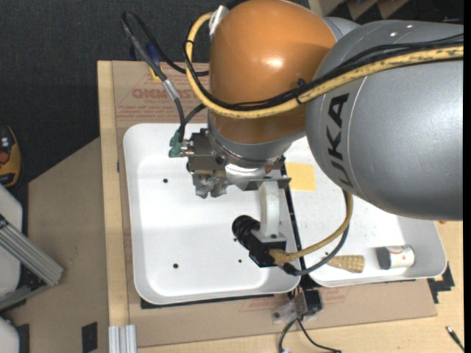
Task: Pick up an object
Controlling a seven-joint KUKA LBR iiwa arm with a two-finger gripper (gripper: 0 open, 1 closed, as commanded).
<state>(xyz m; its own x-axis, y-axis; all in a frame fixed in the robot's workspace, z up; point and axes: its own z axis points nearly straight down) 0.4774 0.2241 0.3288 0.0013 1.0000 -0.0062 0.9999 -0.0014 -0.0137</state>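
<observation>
My gripper [209, 185] hangs over the back middle of the left white bin [158, 234], below the big orange band of the arm [265, 57]. The wrist hides most of it, and no object shows at it. In the right bin [436, 247] a yellow flat piece [302, 176] lies near the divider. A tan ribbed cone-shaped object [346, 263] lies by that bin's front rim. A small white cylinder with a dark end [395, 257] rests to the right of the cone.
A white bracket with a black fitting [254, 243] and a yellow cable hangs from the wrist over the bins' divider. Both bins sit on a brown cardboard sheet [114, 123]. The grey arm covers much of the right bin.
</observation>
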